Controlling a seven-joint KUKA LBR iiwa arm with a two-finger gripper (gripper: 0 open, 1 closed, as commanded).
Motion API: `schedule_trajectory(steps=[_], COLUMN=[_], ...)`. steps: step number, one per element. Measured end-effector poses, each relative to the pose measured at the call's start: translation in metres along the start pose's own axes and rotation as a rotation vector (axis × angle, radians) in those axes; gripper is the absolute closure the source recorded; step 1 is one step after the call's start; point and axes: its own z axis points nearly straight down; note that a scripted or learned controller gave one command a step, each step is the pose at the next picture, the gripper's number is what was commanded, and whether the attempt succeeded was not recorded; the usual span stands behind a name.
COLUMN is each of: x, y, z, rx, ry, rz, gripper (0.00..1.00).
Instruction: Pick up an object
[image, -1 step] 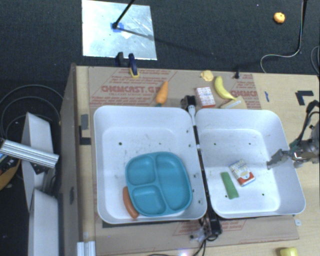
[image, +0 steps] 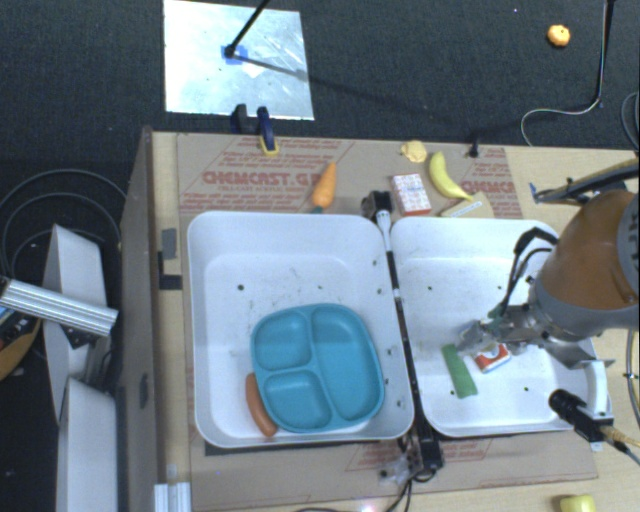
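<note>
Right now the arm sits low over the right bin (image: 430, 300), its gripper (image: 492, 338) reaching toward a small red-and-white object (image: 490, 359) near the middle of that bin's floor. Just to that object's left lies a green stick-shaped piece (image: 459, 370), close beside it and possibly touching; the view is too coarse to settle that. Whether anything is between the fingertips cannot be told, and the spread of the end effector is likewise unreadable from this slant, since the wrist hides much of it.

The step in hand looks like the closing approach on the red-and-white object. To do it well, the descent should be centred on that piece, not on the gap between it and the green stick, so the stick is not nudged or caught alongside. A straight vertical drop, a firm close, then a slow lift would give the best chance, I judge.

Over in the left bin (image: 230, 250) a blue divided tray (image: 315, 365) rests with an orange sausage-like item (image: 259, 405) at its lower-left edge, well apart from the action
</note>
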Motion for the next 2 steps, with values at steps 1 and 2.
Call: schedule_trajectory(steps=[1,2], x=[0.024,0.024], y=[0.016,0.018], z=[0.049,0.035], rx=[-0.014,-0.02], ry=[-0.013,-0.009], rz=[0.008,0.009], gripper=[0.0,1.0])
